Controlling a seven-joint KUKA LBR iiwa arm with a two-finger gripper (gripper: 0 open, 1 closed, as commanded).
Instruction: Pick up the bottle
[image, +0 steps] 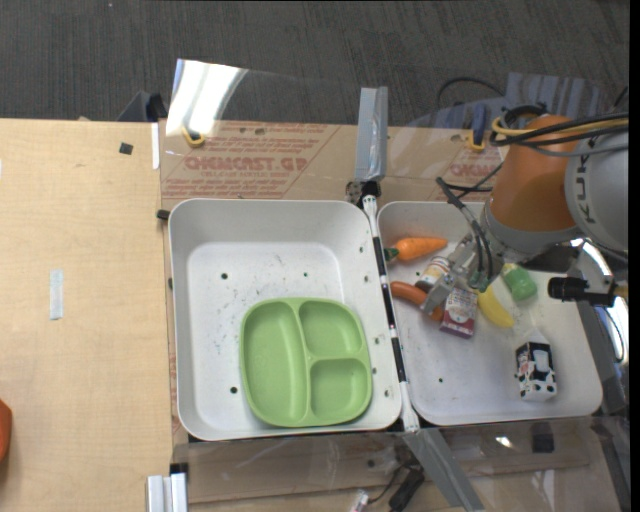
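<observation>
Brown cardboard (262, 160) beyond the bins reads partly "CAST"; your arm (535, 195) leans down over the bottle (434, 275), and the jaws' state cannot be told.

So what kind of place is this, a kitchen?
More likely a robotics lab test bench. A grey and orange arm reaches over two white bins: one holds a green divided plate, the other toy carrots and small packages, beside loose cables.

Glossy white plastic bins (190, 300), matt green plastic tray (305, 360), pale wood bench (80, 300)
</observation>
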